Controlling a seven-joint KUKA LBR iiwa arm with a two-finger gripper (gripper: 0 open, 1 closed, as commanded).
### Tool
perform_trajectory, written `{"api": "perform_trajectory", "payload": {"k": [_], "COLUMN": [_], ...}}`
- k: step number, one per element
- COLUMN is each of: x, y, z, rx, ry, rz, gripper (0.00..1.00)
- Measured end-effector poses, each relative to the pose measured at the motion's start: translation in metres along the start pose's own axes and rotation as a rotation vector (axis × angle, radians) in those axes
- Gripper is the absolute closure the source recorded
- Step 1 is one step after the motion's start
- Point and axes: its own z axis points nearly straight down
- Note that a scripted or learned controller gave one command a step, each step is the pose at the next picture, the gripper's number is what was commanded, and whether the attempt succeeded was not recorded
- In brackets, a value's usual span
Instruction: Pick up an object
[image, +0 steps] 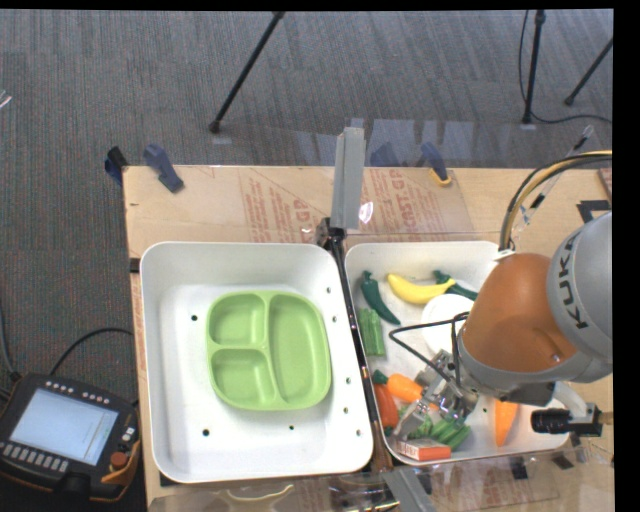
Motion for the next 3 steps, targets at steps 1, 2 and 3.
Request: {"api": "perform_trajectory", "payload": {"k": [1, 2, 3], "x": [0.001, -0.001, 0.029], "y": [0.002, 0.0, 0.054], "z": [0.0, -0.01, -0.122], "rx": [0.0, 0.001, -0.008], "ry": [0.0, -0.006, -0.009], "rz": [-0.03, -0.028, -0.013], "gripper": [0.0, 1.0, 1.0]}}
